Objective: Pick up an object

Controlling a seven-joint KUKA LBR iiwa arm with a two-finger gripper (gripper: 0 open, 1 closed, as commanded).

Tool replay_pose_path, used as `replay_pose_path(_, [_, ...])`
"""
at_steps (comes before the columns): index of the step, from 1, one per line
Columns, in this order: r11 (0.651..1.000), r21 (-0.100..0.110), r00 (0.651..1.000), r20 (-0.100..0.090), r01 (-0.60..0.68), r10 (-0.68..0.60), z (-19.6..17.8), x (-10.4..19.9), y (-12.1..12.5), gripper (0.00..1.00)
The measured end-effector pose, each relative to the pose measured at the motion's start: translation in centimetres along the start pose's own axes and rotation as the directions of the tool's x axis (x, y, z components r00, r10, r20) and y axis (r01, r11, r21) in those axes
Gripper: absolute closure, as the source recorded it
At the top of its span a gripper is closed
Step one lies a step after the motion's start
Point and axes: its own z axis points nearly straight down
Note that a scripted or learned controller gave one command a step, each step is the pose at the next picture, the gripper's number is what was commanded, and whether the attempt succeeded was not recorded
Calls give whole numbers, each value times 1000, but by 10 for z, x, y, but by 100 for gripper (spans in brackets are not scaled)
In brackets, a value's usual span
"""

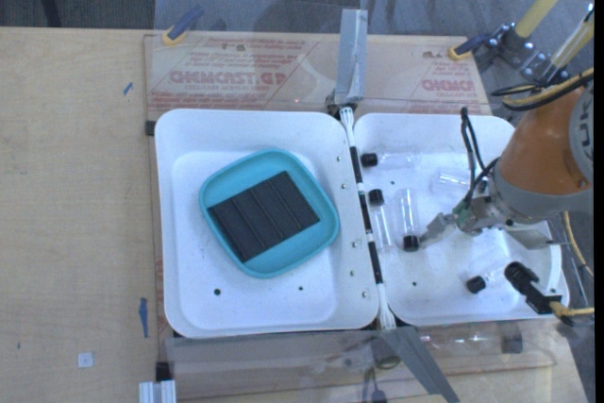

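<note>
The right bin (444, 297) held small see-through tubes with black caps, and they were hard to see against the white floor. One clear tube (407, 220) lay near the middle of that bin, with its black cap (411, 243) pointing toward the front edge. Another tube (384, 217) lay close to the wall between the two bins, with its cap (375, 197) at the back end. A loose black cap (368, 159) sat near the back left corner of the right bin, and one more black cap (475, 283) sat near the front right. The gripper (444, 226) was low in the right bin, just to the right of the middle tube and near its black cap. It was too small and blurry to tell how its jaws stood or if anything was in them. The grey arm with its orange band (547, 160) leaned in over the right edge of that bin, tipped down to the left. The left bin (189, 297) held a blue tray (219, 193) with a dark ridged pad (262, 214) on it, sitting a bit toward the back
</note>
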Motion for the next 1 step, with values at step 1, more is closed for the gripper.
replay_pose_path(1, [995,7,995,-1,104,-104,-96,102,24,0])
